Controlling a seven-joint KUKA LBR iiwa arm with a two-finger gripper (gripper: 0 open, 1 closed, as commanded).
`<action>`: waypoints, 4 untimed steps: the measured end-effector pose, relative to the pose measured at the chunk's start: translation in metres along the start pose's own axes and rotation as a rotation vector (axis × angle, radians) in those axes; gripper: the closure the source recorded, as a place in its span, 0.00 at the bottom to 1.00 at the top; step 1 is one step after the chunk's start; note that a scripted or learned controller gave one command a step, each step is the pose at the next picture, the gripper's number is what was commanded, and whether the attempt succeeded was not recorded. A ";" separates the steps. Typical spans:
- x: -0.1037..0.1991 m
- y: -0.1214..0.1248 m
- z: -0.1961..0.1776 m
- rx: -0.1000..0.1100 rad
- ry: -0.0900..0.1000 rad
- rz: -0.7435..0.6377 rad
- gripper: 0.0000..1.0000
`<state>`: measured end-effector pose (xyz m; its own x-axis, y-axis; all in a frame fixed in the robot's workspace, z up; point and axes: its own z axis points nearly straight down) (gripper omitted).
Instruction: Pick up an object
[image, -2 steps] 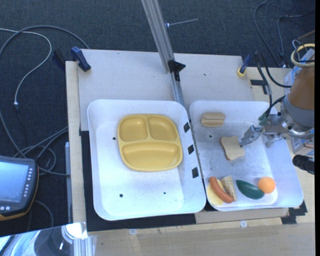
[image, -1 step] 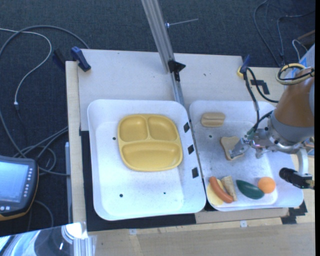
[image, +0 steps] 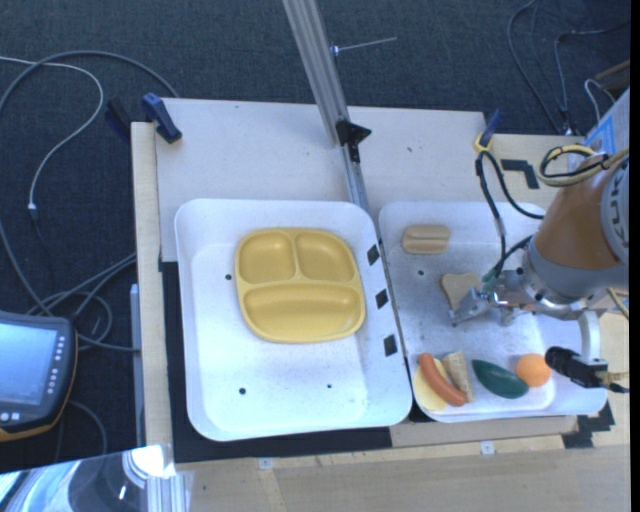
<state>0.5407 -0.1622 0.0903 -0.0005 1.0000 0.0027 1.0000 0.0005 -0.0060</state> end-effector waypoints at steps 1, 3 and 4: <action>0.000 0.002 -0.013 -0.007 -0.001 0.000 1.00; 0.012 0.009 -0.109 -0.013 -0.004 -0.002 1.00; 0.018 0.003 -0.166 -0.014 -0.004 -0.002 1.00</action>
<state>0.5447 -0.1442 0.2565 -0.0027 1.0000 -0.0016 1.0000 0.0028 0.0083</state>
